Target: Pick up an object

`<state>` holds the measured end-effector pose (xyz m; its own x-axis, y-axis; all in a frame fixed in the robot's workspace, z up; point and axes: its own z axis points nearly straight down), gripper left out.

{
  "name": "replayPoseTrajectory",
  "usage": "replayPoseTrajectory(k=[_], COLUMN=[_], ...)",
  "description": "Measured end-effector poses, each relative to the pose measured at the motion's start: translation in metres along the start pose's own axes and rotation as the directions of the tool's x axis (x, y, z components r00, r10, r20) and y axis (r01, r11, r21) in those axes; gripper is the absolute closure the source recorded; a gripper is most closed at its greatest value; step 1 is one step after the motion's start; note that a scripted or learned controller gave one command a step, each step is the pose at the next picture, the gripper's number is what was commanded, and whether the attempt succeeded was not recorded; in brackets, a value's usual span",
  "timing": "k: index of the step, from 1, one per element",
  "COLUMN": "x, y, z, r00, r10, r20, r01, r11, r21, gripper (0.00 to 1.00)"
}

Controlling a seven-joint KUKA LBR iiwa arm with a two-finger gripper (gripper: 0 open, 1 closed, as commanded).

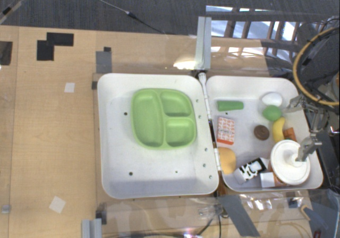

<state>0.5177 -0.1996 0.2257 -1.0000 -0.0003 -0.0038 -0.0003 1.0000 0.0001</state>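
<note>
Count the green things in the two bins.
3: green divided plate in the left bin; green block and green ball in the right bin. More may be hidden.

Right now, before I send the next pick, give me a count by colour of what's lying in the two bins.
Green: 3 - divided plate, flat block, ball
White: 2 - round bowl, small cup
Yellow or orange: 2 - banana, round fruit
Brown: 1 - disc
Red and white: 1 - packet
Black and white: 1 - toy
Total: 10

Banana (278, 129) — right bin (249, 84), flat.
</note>
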Motion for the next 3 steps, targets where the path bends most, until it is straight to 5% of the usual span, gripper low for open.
replayPoseTrajectory(k=[1,2,3], x=[0.011,0.005,-0.084], y=[-0.007,0.028,0.020], z=[0.097,0.106,0.133], r00=[0.999,0.996,0.997], r10=[-0.026,-0.086,-0.082], r20=[0.021,0.035,0.013], r01=[0.026,0.085,0.082], r11=[1.000,0.996,0.997], r21=[0.008,0.013,0.001], gripper=[0.00,0.00,0.00])
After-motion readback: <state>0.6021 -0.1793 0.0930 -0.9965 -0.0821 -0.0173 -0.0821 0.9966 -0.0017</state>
